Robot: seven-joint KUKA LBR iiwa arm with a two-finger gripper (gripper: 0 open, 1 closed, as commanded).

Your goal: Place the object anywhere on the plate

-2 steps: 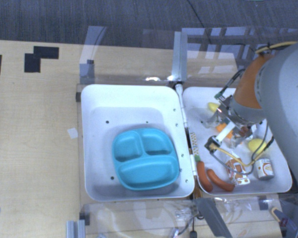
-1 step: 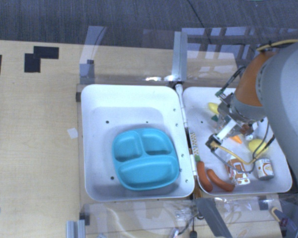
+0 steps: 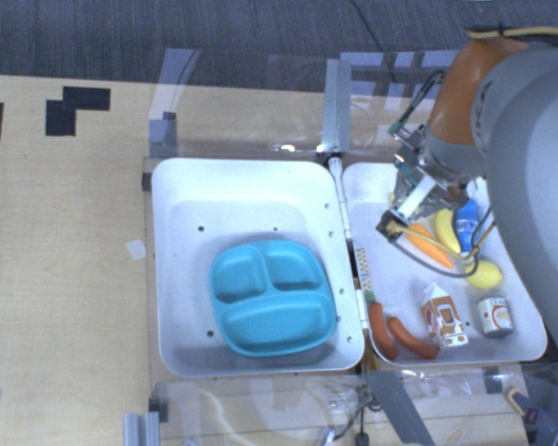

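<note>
Plate (image 3: 272,297), the blue sectioned one, is sitting flat in the left bin (image 3: 177,249), toward that bin's front, with its three compartments showing bare. Moving rightward across the divider, the right bin (image 3: 363,189) is holding the loose things: a reddish sausage (image 3: 400,334) lying along the front left corner, a small carton (image 3: 444,316) just beside it, a little can (image 3: 494,315) further right, and a lemon (image 3: 484,274) above the can. Nearer the back, a carrot (image 3: 429,246), a banana (image 3: 445,230) and a blue bottle (image 3: 466,223) are crowding together. The gripper (image 3: 397,223) is hanging over that cluster, its tip pointing down and to the left, just beside the carrot's left end. Whether the jaws are apart or closed I cannot tell, and nothing is visibly caught between them. The carrot's long axis is running from upper left to lower right, away from the tip. Whichever object gets taken, the plate is lying well apart to the gripper's left and slightly forward, across the divider.
</note>
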